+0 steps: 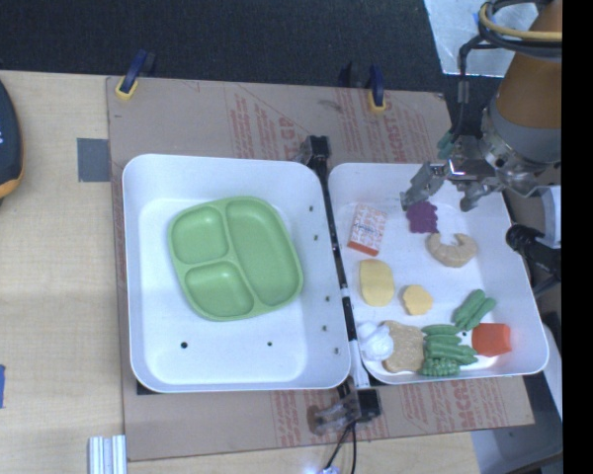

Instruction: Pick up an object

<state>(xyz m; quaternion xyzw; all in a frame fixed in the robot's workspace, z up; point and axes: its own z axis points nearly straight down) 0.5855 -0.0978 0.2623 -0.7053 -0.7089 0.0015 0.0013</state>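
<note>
**Gripper over right bin, above the purple piece, nothing held**

The gripper (443, 192) hangs over the far end of the right bin (534, 309), fingers spread apart with nothing between them. The purple grapes (422, 216) lie just below the near finger, so I take that as the likely target. To do the step well: centre the open fingers over the piece so they straddle it, come straight down to the bin floor, then close. The croissant (453, 250) sits just beside it and could be nudged, so keep the fingers off that side.

Right bin also holds a red-and-white packet (368, 229), two yellow pieces (378, 282), green beans (447, 350), a red block (491, 339) and a tan slice (403, 347). Left bin (148, 265) holds a green divided plate (235, 257), its compartments bare.
</note>
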